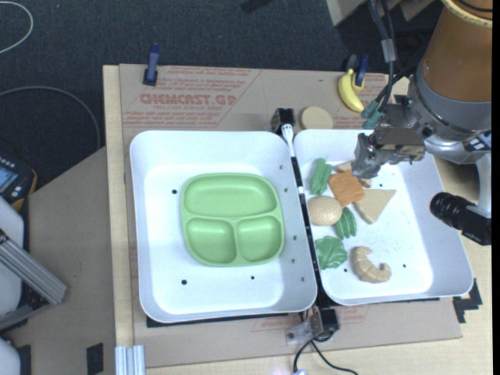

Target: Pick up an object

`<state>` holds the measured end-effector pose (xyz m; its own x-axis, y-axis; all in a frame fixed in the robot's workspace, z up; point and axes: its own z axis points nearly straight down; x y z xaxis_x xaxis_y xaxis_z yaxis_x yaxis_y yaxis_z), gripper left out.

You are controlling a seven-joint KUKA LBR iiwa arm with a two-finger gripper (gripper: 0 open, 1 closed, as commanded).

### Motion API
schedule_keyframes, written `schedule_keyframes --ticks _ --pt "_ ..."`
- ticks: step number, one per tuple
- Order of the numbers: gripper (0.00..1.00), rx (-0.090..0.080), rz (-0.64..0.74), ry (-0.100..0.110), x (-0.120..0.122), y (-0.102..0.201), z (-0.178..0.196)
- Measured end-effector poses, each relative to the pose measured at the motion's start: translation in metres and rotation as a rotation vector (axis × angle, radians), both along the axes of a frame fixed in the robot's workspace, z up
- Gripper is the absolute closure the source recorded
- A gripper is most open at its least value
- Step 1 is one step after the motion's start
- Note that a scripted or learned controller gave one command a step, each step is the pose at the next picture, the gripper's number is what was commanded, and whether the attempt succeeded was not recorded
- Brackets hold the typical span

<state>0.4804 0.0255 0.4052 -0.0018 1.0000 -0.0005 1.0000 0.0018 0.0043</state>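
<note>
Dark carpet surrounds a tabletop (195, 92) covered with printed cardboard, on which two shallow white bins sit side by side. Filling much of the left bin (156, 287) is a green divided tray (232, 217). Scattered in the right bin (445, 264) are small toy foods: an orange piece (346, 187), a pale wedge (377, 204), a beige egg-shaped piece (324, 210), a long green pod (319, 175), a leafy green piece (330, 251) and a tan curled piece (369, 264). A toy banana (351, 91) and a round beige disc (316, 118) lie outside the bins near the far edge.

Over the upper part of the right bin, the claw (367, 165) hangs just above and beside the orange piece, with the arm's grey wrist crowding the view; whether its fingers are spread or pressed together cannot be made out from this slant.

Being nearest, the orange piece looks the likely target. It seems light, hard plastic with smooth, slippery faces, touching or overlapping the wedge and the egg-shaped piece. A grasp across its narrower width, on its flatter sides, would likely hold best; pinching a corner risks it squirting out or nudging its neighbours.
</note>
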Motion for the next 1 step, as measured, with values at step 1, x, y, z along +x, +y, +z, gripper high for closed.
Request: schedule_keyframes --ticks 1 --pt "1.00 0.002 -0.002 0.006 0.0338 0.0248 -0.1160"
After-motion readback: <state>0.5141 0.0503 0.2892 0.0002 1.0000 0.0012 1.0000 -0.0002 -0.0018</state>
